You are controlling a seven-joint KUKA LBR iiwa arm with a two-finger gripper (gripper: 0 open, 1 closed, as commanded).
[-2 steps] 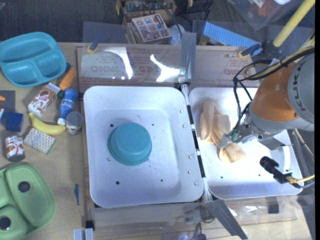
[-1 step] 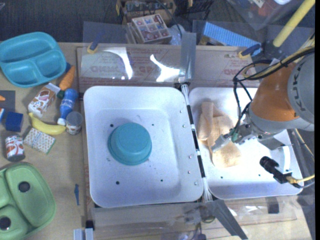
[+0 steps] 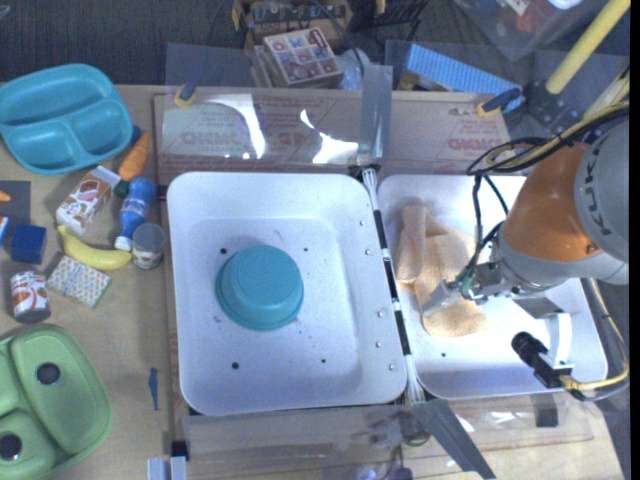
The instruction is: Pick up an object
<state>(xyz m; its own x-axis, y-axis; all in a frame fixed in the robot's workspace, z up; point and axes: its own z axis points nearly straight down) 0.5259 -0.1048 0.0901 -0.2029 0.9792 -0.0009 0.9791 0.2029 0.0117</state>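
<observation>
A blue upturned bowl (image 3: 261, 286) sits in the left bin (image 3: 200, 208), near its middle. In the right bin (image 3: 580, 353) lie tan bread-like pieces: a long slice (image 3: 410, 240) by the left wall, a broader piece (image 3: 443, 256) beside it, and a rounded piece (image 3: 455, 318) below them. My gripper (image 3: 462, 288) is down in the right bin, right over the edge of the tan pieces and touching or nearly touching them. The wrist hides the fingers.
Left of the bins, the bench holds a teal divided tray (image 3: 62, 116), a banana (image 3: 92, 250), a blue bottle (image 3: 132, 212), small cartons and cans, and a green tray (image 3: 45, 398). Clear panels and cardboard boxes stand behind the bins.
</observation>
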